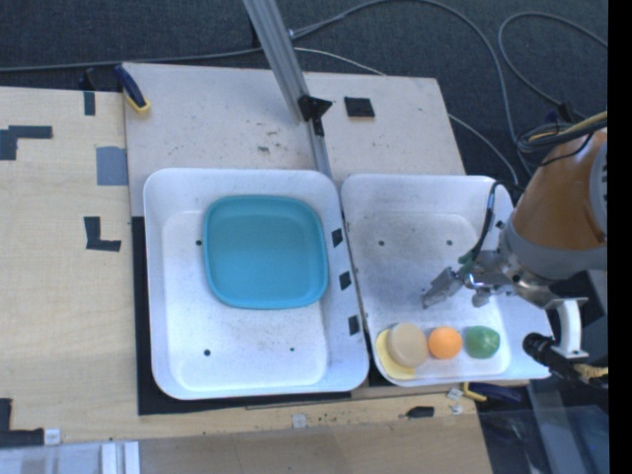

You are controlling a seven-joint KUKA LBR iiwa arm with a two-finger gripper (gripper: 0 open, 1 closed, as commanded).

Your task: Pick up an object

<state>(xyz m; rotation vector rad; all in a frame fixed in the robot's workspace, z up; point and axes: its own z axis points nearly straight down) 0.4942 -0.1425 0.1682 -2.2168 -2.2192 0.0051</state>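
The gripper (456,286) is seen over the right bin (415,215), fingers spread and empty, orange ball (444,343) at 6 o'clock

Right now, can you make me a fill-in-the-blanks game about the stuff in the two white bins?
1. The big plate lying in the left bin is coloured ____.
2. In the right bin, the ball between the beige round thing and the green ball is coloured ____.
3. The three small things sit along the right bin's ____ edge, the one closest to the camera.
4. The gripper hovers over the ____ bin.

Missing words: blue; orange; front; right
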